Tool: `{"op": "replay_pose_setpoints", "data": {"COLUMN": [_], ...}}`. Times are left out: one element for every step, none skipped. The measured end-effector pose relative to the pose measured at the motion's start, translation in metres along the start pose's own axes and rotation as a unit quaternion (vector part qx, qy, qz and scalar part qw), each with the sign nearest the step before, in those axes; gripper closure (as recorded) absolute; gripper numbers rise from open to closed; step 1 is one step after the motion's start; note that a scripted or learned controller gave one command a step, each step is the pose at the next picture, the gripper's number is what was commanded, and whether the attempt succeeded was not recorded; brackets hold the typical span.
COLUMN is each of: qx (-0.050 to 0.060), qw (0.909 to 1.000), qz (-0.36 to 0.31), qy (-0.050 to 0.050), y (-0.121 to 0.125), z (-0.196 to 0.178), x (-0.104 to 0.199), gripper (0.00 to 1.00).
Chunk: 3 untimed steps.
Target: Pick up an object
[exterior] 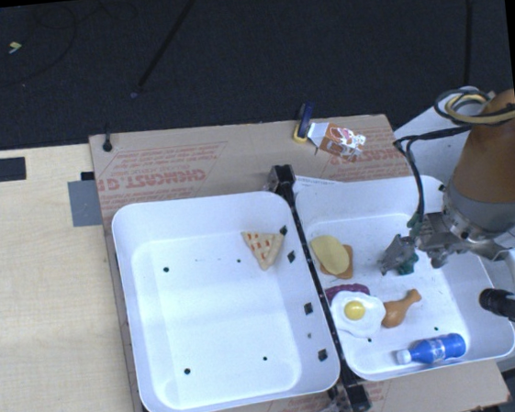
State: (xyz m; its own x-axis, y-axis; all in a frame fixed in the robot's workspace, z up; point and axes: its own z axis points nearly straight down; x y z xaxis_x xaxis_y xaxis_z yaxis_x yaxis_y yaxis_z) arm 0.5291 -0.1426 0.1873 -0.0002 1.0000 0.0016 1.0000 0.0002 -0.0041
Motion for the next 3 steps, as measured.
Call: {"op": "replay_pose_setpoints", "data": {"qx": [-0.001,-0.007,0.000], "qw": [1.0000,1.0000,1.0000], "qz": [-0.003,-0.003,-0.002], "qy": [0.000,0.000,0.000], "y": [0.072,0.117,0.102], "z": [0.093,-0.007,0.000], "x": [0.045,0.098,0.157], "gripper": [0.00,0.00,0.00]}}
